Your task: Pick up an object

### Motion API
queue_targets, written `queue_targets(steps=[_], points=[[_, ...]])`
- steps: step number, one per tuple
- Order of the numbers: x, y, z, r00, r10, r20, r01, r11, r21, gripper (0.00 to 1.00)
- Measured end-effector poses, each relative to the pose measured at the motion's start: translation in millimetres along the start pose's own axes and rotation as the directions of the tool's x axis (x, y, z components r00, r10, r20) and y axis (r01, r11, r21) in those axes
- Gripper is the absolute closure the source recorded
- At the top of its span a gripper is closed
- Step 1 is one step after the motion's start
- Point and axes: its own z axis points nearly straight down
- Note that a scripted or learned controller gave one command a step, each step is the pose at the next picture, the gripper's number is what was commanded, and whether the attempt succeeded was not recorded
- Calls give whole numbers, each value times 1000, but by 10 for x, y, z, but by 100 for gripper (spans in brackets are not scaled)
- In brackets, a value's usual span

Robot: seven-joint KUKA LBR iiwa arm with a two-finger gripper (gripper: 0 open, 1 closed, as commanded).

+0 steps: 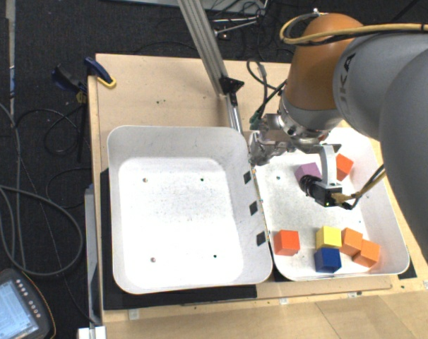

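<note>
— White plastic, both bins: left bin [175, 210], then right bin [383, 210] holding small blocks.

— And the gripper [270, 145]?

— Above its upper-left corner; grip unreadable. The orange block [287, 241] sat apart near the left wall, likely light, rigid; take its flat sides.

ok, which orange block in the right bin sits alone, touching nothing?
The orange block at the bin's front left, by the divider. The other front orange ones huddle with the yellow and blue blocks; another sits by the arm.
</note>
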Motion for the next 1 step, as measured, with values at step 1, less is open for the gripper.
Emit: queue_targets(steps=[1], points=[[413, 293, -150, 1000, 0, -1, 0, 1000, -2, 100]])
